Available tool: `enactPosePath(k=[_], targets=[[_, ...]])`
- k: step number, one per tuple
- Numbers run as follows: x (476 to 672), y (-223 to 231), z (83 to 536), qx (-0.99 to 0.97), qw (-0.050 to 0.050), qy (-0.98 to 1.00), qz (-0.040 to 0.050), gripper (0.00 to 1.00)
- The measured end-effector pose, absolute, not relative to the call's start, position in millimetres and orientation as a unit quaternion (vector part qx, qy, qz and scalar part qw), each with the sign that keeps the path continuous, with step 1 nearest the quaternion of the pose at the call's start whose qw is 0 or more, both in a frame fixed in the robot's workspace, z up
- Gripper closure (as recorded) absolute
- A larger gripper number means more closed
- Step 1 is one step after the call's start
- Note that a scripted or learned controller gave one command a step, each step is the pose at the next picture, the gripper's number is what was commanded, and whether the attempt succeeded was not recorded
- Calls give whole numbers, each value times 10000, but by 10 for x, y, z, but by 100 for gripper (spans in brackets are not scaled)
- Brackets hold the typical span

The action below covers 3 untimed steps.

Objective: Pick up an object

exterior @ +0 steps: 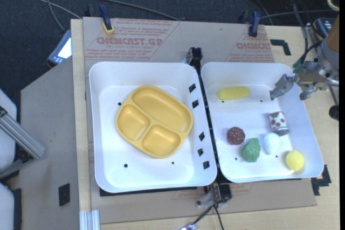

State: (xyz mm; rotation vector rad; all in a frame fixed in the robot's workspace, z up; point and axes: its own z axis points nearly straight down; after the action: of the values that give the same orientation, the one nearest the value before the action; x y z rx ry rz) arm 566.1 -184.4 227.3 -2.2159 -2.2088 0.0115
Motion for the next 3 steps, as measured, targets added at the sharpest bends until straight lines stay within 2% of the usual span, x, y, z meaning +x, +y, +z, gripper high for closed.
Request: enactPosePath(k=[1,3], targets=[[5690,-1840,2346,-7070,5,-7072,0,0],[5675,-1713,1351,-7070,33,-7072,14,0]])
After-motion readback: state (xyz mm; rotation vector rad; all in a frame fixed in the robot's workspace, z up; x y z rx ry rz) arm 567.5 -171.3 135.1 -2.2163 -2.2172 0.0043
